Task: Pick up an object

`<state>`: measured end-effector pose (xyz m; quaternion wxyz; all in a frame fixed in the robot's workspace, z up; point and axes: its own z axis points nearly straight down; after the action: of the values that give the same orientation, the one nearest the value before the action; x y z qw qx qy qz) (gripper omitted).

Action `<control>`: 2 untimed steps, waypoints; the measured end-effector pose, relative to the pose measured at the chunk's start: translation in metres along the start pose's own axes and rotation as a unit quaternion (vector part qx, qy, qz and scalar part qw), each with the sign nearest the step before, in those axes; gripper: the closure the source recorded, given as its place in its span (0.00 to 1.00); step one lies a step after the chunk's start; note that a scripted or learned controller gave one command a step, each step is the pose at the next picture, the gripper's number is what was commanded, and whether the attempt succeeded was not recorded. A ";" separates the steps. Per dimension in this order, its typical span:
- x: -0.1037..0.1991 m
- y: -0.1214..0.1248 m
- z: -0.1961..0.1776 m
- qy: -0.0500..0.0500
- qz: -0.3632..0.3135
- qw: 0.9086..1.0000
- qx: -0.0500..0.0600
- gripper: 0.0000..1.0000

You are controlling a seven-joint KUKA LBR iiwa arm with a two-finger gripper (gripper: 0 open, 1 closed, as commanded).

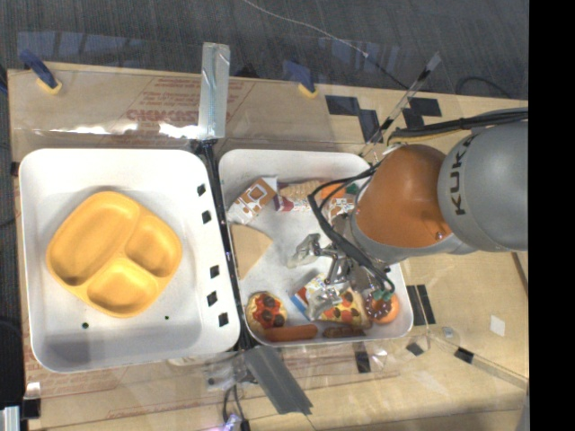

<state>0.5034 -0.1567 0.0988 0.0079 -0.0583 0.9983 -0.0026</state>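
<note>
I see the gripper (pixel 346 281) low in the right bin (pixel 269 164), lower centre-right of the frame, below the arm's orange band (pixel 400 200). Its fingers sit among a heap of small items and cables; I cannot tell how far they are parted or whether anything is between them.

Candidate objects lie crowded along the lower edge of the right bin. A round pizza-like piece (pixel 266 310), brown with red and dark spots, sits at lower left of that bin. Just below and right of it lies a reddish sausage-shaped piece (pixel 292 332) against the bottom rim. A colourful packet (pixel 340 305) with red, blue and yellow print lies directly under the gripper. A small orange round item (pixel 382 307) rests at the lower right corner. In the upper part of the bin a brown-and-white packet (pixel 252 197) lies beside a pale wedge (pixel 254 243).

The bare floor of the right bin is a narrow patch at centre left; the arm covers the right side. The left bin (pixel 54 173) carries one yellow sectioned tray (pixel 114 252), with open white floor around it, well apart from the gripper.

Legible writing: "KUK" in black on the grey arm housing (pixel 490 182). Red print on the table (pixel 162 106) above the left bin is too faint to read.
</note>
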 end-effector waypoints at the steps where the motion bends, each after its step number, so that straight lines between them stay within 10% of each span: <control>1: -0.084 0.027 0.001 0.001 0.000 1.000 -0.001 0.00; 2: -0.046 0.044 0.000 0.000 0.081 0.997 -0.001 0.00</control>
<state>0.5441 -0.1073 0.0988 0.0077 0.0228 0.9997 -0.0012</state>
